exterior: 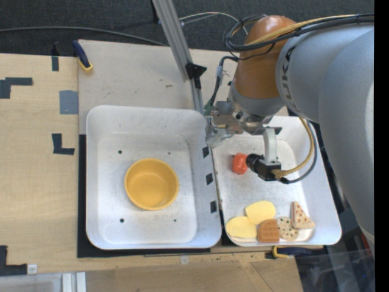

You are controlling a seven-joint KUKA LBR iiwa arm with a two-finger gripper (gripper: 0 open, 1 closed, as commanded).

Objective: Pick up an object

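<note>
Where the pale wood worktop (36, 181) ends at the top, dark carpet-like floor takes over, crossed by black cables. Dark tape marks sit on the wood at left, and a grey metal pole (173, 29) slants down toward the bins. Both bins are shallow white plastic, speckled, and rest on a black mat.

The left bin (103, 126) holds one round yellow bowl (151, 183), smooth and upright.

In the right bin (234, 193) a small red-orange lump (239, 163) lies alone near the middle, just below the arm's wrist. Along the near wall is a huddle: two pale yellow rounded slabs (260, 211), a brown square biscuit (267, 230), a speckled round cookie (284, 227) and a pale wedge (299, 216), all touching or nearly so.

The claw (216, 130) hangs over the divide between the bins — apart or together, I cannot tell. Nothing shows in its grip.
</note>
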